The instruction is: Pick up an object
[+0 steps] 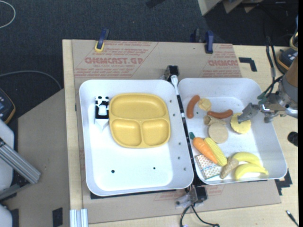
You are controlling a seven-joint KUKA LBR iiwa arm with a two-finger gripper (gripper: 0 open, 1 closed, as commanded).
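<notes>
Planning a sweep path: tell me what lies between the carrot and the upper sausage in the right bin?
The camera view shows bare white bin floor between the carrot and the upper sausage.

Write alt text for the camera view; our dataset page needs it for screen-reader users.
The end effector reaches from the right over the right bin, beside a yellow slice, among toy foods: sausages, carrot, corn, bananas. The left bin holds a yellow divided plate.
</notes>
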